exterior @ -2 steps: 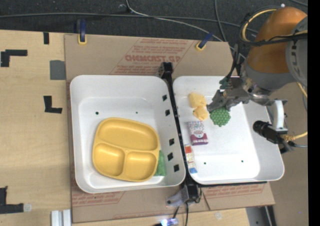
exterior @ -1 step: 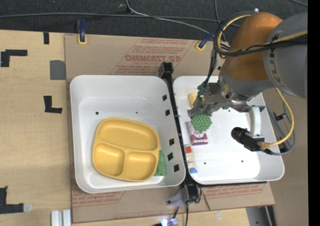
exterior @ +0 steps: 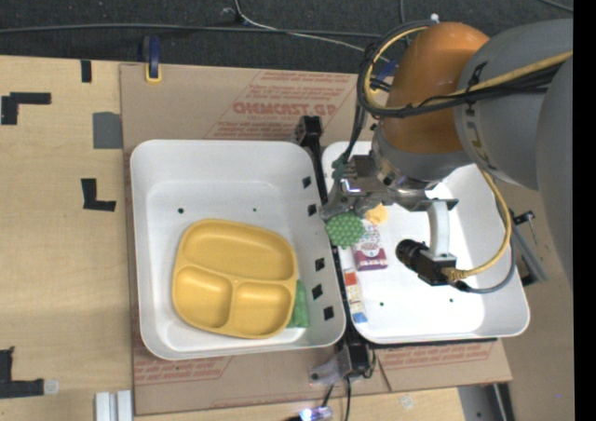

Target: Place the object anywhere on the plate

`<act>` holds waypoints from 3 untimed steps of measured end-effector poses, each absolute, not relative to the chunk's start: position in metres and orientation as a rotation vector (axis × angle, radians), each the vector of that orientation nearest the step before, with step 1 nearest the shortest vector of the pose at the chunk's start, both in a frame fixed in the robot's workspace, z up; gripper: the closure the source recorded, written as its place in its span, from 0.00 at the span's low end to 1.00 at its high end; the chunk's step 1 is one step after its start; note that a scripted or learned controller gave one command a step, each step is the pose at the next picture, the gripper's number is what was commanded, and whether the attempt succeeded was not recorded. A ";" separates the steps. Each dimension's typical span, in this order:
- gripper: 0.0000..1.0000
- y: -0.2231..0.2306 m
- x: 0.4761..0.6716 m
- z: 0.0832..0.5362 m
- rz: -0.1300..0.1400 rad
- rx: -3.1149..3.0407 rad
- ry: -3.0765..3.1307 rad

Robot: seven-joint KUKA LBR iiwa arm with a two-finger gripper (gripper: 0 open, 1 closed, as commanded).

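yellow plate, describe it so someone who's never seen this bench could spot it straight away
Find the left bin, the one away from the arm. The yellow plate lies flat in its lower half, a rounded tray split into three compartments. A green item sits against its right edge; nothing else in that bin is yellow.

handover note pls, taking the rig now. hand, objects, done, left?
Hand: low over the left edge of the right bin, right above a small pile of objects; whether it holds anything cannot be told from this view.
Objects: a green dotted piece, a small yellow piece and a purple-and-white packet lie together in the right bin near the divider.
Plate: yellow, three compartments, in the left bin, nothing on it. A green item is wedged beside its right edge.
Done: nothing placed yet.
Left: pick an object, carry it across, set it on the plate.
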State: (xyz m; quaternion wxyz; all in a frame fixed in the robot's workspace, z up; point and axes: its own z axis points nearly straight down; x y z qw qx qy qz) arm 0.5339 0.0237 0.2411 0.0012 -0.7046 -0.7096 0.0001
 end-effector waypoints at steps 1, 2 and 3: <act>1.00 0.069 0.539 0.222 0.005 -2.214 -2.225; 1.00 0.110 0.540 0.227 0.001 -2.213 -2.227; 0.00 0.107 0.540 0.227 0.004 -2.217 -2.224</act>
